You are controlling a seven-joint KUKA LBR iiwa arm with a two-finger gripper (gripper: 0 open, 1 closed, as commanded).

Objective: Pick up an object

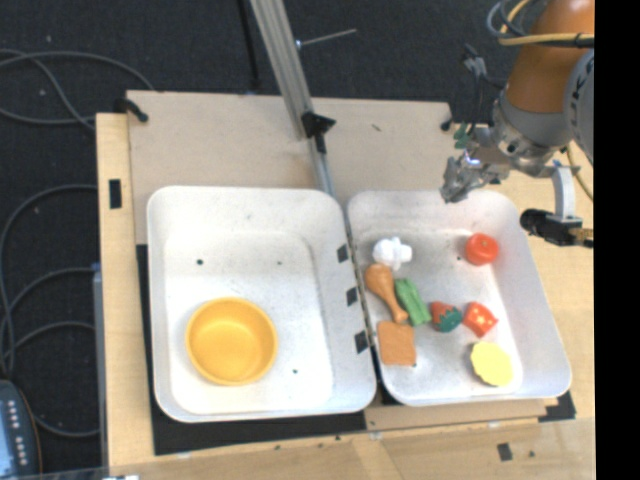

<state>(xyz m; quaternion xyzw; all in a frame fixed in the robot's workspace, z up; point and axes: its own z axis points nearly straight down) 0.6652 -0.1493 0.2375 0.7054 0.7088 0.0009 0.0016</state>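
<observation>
On the tan bench (400, 133) we see two white bins; toys crowd the right bin (530, 298), a tomato (482, 249) nearest the gripper (457, 190). It hovers at the rim, its grip unreadable to us. We judge the approach underway; next comes descent onto a toy.

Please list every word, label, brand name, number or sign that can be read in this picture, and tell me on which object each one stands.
There is no readable text in this picture.
The left bin, the right bin, the yellow bowl and the toy foods, such as the red tomato, show no printing.
The arm's orange band shows no lettering.
The dark device at the lower left corner may carry markings, but they are too small and blurred to read.
</observation>
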